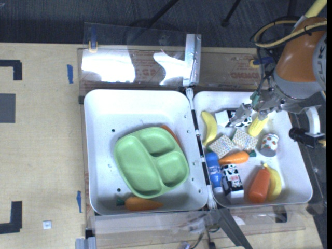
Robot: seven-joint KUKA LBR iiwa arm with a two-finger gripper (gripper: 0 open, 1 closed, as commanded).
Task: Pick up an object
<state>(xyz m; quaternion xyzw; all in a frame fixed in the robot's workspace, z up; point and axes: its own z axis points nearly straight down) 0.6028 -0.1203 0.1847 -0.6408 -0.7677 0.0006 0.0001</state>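
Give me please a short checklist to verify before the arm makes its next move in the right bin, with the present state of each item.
1. hand is above the right bin: ok, it sits over the rear part of it.
2. An object is between its fingers: cannot tell, the tip is blurred among the items.
3. Objects near the hand are separated: not ok, the corn cob and the black-and-white carton crowd together under it.
4. An easier target lies apart: ok, the orange bottle lies near the front of the bin.
5. The left bin's green divided plate is away from the arm: ok.
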